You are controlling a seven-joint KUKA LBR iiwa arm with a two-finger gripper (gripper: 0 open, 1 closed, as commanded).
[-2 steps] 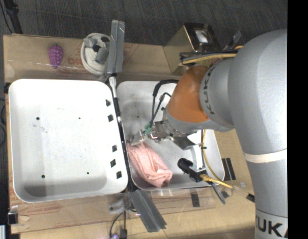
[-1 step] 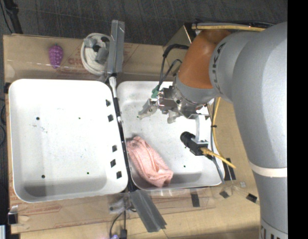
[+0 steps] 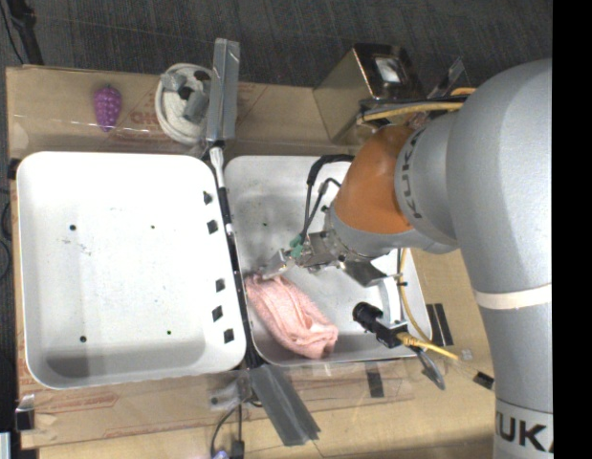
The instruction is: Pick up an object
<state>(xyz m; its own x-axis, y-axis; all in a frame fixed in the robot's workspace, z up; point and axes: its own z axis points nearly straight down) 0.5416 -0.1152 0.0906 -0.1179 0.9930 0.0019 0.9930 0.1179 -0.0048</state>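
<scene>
Seen from above at a slant: grey arm (image 3: 449,189) with orange band (image 3: 372,194), reaching in from the right across the right bin (image 3: 267,175) on a cardboard-covered surface (image 3: 56,94). Claw (image 3: 276,272) lowered inside that bin, close to its left wall, with its tip right at the upper end of a crumpled pink cloth (image 3: 294,318) and apparently touching it. Too small and cluttered here to tell whether open or closed, or whether gripping anything. Pink cloth lying on the floor of the right bin, in the lower left corner, stretched at a slant from just under the claw toward the bin's lower rim, close against the wall shared with the neighbouring bin. Alongside, edge to edge, the left bin (image 3: 114,175), its white floor marked with a few small dark dots, a row of small black tabs (image 3: 219,286) down its right wall. Past the bins, on the surface at upper left, a small purple object (image 3: 107,106) shaped like a bunch of grapes, well apart from the claw. Just to its right, a white coil-like object (image 3: 178,103) beside a grey metal bar (image 3: 222,94) set at the junction of the two bins. Farther right, behind the right bin, a brown box (image 3: 358,82), partly hidden by the arm.
</scene>
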